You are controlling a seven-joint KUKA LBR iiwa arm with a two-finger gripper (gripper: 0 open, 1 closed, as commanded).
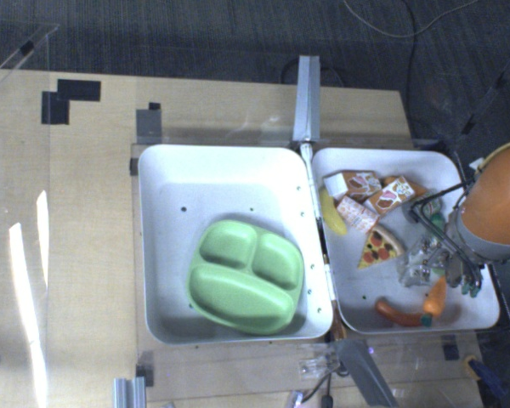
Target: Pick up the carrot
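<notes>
Carrot [435,298] upright, leafy end down.

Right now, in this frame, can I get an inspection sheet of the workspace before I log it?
Surface: wooden bench bearing left bin and right bin.
Job's things: carrot in the right bin, just below the tool.
Clutter: green sectioned tray in the left bin; banana, snack packets, pizza slice, sausage.
Grippers: tool low over the right bin.
Cables: black cable on the floor.
Surroundings: dark carpet.
</notes>
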